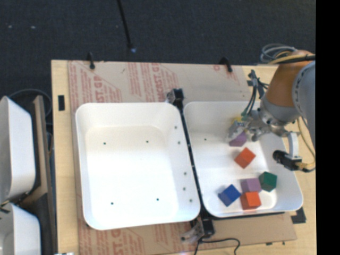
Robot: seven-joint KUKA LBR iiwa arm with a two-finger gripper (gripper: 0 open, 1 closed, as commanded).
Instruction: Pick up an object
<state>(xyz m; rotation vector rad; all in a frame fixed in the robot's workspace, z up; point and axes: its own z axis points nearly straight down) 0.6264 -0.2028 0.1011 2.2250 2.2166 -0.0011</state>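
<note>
My gripper [243,132] hangs over the upper middle of the right bin [210,142], reaching in from the right. A small purple block [237,139] sits tilted right at its lower left tip, partly covered by it; I cannot tell whether the block is gripped or only touched. An orange-red block [245,158] lies just below the gripper. Near the bin's front right a green block [269,181], a second purple block [251,185], a blue block [229,194] and an orange block [251,200] cluster close together.
The left bin [133,163] adjoins the right bin along a shared rim with a black clamp [175,95] at its far end. The grey arm with its orange band [284,86] crosses the right bin's far right corner. Cables [276,51] loop behind it.
</note>
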